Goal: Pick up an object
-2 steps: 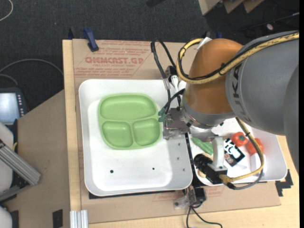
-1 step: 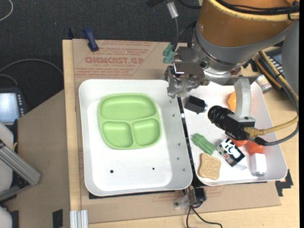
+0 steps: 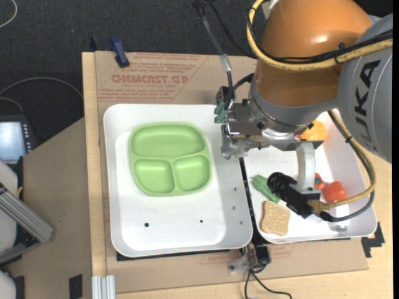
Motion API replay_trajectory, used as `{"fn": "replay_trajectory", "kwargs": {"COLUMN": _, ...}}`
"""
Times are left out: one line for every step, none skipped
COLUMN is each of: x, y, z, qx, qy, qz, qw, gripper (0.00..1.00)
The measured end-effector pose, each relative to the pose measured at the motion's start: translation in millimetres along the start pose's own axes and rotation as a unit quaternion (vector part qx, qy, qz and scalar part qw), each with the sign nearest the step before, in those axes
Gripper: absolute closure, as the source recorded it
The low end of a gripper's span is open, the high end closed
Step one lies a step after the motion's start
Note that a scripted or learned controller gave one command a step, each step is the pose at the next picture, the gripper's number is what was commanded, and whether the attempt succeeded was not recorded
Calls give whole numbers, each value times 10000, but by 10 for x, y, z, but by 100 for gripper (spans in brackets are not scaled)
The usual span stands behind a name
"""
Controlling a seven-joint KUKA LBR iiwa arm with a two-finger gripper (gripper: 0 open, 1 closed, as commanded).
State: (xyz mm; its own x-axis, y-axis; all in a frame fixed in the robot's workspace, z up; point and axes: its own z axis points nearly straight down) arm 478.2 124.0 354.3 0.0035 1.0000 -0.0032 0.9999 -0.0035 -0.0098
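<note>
**Q:** What is shown in the right bin (image 3: 349,157)?
**A:** A tan bread slice (image 3: 275,218) is seen at its near left corner. A small green piece (image 3: 260,184) lies just beyond it, a red-orange item (image 3: 334,190) to the right, and a yellow-orange item (image 3: 317,131) farther back, partly hidden by the arm.

**Q:** And the gripper (image 3: 249,132)?
**A:** It is poised over that bin's far left edge. Whether it is open, or anything is held, cannot be told.

**Q:** The left bin (image 3: 124,217)?
**A:** A green divided plate (image 3: 169,159) is laid there.
</note>
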Motion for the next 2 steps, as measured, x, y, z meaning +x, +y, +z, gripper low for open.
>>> {"fn": "replay_trajectory", "kwargs": {"x": 249, "y": 9, "z": -524, "qx": -81, "qy": 29, "qz": -36, "qw": 10000, "gripper": 100}}
{"fn": "replay_trajectory", "kwargs": {"x": 485, "y": -1, "z": 161, "qx": -5, "qy": 6, "qz": -30, "qw": 10000, "gripper": 100}}
